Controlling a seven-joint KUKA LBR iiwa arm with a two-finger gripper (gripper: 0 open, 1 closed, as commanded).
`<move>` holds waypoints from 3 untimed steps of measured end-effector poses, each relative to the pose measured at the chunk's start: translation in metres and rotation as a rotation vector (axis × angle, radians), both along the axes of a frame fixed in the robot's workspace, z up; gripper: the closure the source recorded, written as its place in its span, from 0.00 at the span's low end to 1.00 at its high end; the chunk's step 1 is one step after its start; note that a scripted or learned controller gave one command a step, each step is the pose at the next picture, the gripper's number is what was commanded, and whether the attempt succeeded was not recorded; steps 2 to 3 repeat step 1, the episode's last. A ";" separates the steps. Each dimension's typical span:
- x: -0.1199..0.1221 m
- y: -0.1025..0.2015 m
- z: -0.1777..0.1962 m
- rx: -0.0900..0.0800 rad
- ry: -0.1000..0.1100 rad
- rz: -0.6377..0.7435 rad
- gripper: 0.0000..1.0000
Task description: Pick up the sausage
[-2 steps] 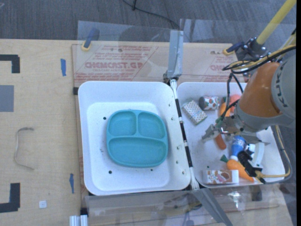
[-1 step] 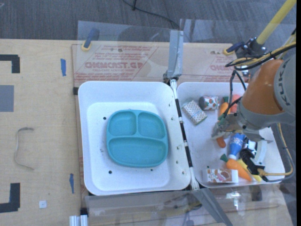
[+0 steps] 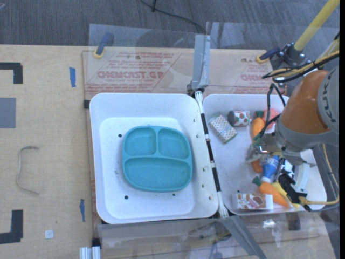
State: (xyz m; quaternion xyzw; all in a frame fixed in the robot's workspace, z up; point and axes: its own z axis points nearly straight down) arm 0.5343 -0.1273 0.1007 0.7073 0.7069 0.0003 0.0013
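Two shallow white bins sit side by side on the wooden bench (image 3: 43,117). The left bin (image 3: 102,117) holds a teal three-compartment plastic plate (image 3: 157,159), lying flat near the bin's middle.

The right bin (image 3: 226,166) holds the clutter. A patterned grey-white small box (image 3: 222,128) lies tilted near the upper left of that bin. Just beside it to the right, a small printed can (image 3: 240,117) lies on its side. An orange carrot-shaped toy (image 3: 257,127) lies just right of the can. A flat printed carton (image 3: 251,201) rests against the bin's lower wall, with another orange carrot-shaped toy (image 3: 274,193) next to it.

The grey arm with its orange band (image 3: 302,109) reaches in from the right, over the right bin. The hand (image 3: 261,150) is low among the items at the bin's right of centre; whether it is clenched or released cannot be told, as the wrist hides it. A blue-labelled object (image 3: 269,169) sits just below the hand.

The sausage cannot be made out with certainty among the cluttered items by the hand.
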 end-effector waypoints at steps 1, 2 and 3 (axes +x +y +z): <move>0.015 0.055 0.084 0.001 0.001 0.057 1.00; 0.015 0.055 0.084 0.001 0.001 0.057 1.00; 0.015 0.055 0.084 0.001 0.001 0.057 1.00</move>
